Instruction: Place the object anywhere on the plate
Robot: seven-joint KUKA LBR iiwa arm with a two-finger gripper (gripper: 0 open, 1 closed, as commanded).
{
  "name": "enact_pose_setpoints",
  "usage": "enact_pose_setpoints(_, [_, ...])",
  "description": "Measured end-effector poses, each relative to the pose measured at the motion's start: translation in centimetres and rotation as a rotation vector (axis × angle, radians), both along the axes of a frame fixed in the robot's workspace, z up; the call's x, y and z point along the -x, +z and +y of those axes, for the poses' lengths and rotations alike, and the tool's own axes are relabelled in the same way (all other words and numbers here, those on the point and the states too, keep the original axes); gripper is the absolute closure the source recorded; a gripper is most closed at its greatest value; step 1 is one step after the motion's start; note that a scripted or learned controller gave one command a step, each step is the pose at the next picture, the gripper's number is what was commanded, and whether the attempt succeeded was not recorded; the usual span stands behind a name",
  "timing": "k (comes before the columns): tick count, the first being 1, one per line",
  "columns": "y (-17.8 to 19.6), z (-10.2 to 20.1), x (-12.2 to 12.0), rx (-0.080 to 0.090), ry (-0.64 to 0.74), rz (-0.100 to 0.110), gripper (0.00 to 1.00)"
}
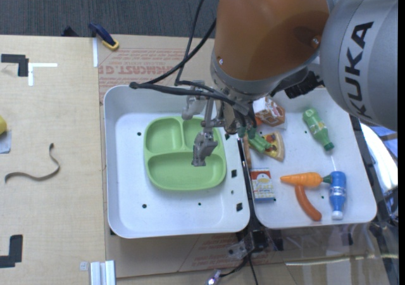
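Looking down at a slant on a pale wooden tabletop (50, 227) with two shallow white bins side by side on brown cardboard (152, 65).

In the left bin (120, 214): a green plate (171, 176) with three compartments, two small ones at the back and one long one at the front.

Reaching in from the right: a large grey arm (272, 24) with an orange band, black cables trailing from its wrist. Below it, the grey pincer (202, 147), hanging over the right part of the plate, about where the dividers meet. Cannot tell whether open or closed, nor whether gripping anything.

In the right bin (288, 215), all apart from the plate:
- a pizza slice (273, 145) near the dividing wall, with a small green piece (258, 144) just beside it
- a brown and white packet (273, 111) behind the slice, partly hidden by the arm
- a small red and white box (262, 185) against the left wall
- a green bottle (317, 129) lying towards the back right
- an orange carrot (304, 180) with a green top, lying crosswise
- an orange sausage (309, 205) just in front of the carrot
- a blue and white bottle (337, 194) at the front right, just beside the carrot's top

Cannot tell which of these is meant for the plate.

On the tabletop at left: a dark curled cord (35, 173). At the back edge: a blue and yellow clamp (104, 35).
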State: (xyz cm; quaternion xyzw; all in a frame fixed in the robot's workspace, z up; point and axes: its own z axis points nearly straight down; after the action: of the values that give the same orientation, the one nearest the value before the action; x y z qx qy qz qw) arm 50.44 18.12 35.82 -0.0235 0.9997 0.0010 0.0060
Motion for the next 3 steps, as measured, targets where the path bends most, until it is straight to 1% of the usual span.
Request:
enact_pose_setpoints(1, [0.97,0.03,-0.25,-0.001,0.001,-0.007,1.0])
enact_pose_setpoints(2, [0.96,0.02,-0.25,-0.001,0.0,-0.006,0.0])
enact_pose_setpoints(3, [1.92,0.04,-0.5,-0.002,0.001,-0.013,1.0])
